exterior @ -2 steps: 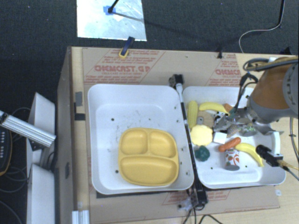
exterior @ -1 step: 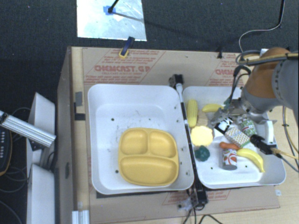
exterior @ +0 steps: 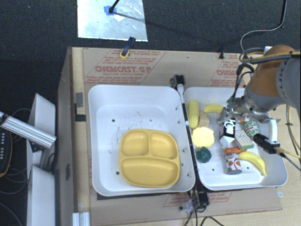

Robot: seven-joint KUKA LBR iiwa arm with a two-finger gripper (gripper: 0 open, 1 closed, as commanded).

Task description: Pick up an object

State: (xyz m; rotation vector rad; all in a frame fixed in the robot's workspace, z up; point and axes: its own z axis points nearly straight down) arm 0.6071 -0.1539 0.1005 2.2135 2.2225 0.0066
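The right bin point(exterior: 278, 172) holds several toy foods: a corn cob point(exterior: 193, 114), a small banana point(exterior: 213, 108), a pale yellow round piece point(exterior: 203, 136), a dark green lump point(exterior: 203, 154), a black-and-white carton point(exterior: 228, 128), a patterned box point(exterior: 244, 139), an orange carrot point(exterior: 230, 150), a small can point(exterior: 232, 164) and a larger banana point(exterior: 251, 161). My gripper point(exterior: 235, 113) hangs low over the bin's back middle, just above the carton and right of the small banana. The wrist hides its tips.
In the left bin point(exterior: 101, 95) lies a yellow divided plate point(exterior: 149, 157). A black divider clip point(exterior: 178, 82) sits where the two bins meet. The grey arm with its orange band point(exterior: 263, 76) leans over the right bin's back right corner, cables trailing behind.
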